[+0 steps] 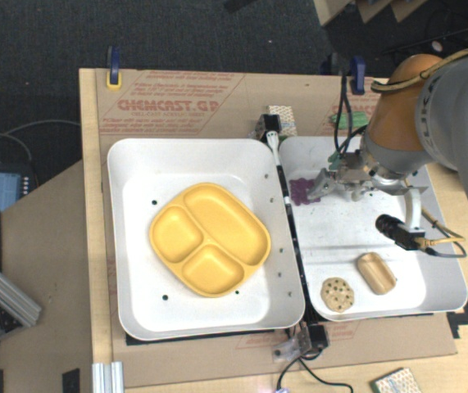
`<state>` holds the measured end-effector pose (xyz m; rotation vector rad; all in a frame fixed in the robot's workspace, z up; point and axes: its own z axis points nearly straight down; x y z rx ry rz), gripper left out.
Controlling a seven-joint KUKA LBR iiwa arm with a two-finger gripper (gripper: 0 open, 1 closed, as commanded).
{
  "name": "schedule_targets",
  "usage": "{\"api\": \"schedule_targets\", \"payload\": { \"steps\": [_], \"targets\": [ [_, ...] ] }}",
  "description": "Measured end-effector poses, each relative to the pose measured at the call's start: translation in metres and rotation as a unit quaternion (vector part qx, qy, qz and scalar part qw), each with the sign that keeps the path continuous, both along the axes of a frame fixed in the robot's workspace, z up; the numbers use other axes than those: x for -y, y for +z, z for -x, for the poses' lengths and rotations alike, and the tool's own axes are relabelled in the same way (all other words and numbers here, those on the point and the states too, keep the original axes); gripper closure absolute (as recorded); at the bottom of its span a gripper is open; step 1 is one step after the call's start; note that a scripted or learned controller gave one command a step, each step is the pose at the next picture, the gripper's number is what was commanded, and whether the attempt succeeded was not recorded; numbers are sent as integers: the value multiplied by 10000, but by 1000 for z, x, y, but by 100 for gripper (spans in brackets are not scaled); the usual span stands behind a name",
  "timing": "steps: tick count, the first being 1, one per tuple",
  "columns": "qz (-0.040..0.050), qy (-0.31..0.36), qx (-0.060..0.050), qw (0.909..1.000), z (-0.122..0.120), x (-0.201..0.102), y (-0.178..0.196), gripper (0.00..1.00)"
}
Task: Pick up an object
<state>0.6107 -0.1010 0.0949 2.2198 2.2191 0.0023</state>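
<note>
On the table [217, 97], two white bins are sitting side by side. Inside the left bin [127, 219], a yellow divided plate [209, 237] is lying flat near the middle. Across the divider, a purple object [301, 191] is resting against the right bin's [443, 289] left wall, with the jaws [332, 182] hovering just beside it; whether they are spread or pressed together cannot be told. Nearer the front edge, a cookie [337, 294] and a tan cylinder [375, 273] are lying close together.
</note>
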Motion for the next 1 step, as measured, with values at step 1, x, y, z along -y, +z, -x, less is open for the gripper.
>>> {"api": "schedule_targets", "payload": {
  "steps": [1],
  "targets": [
    [3,16,19,10000,-59,-7,-10,0]
  ]
}}
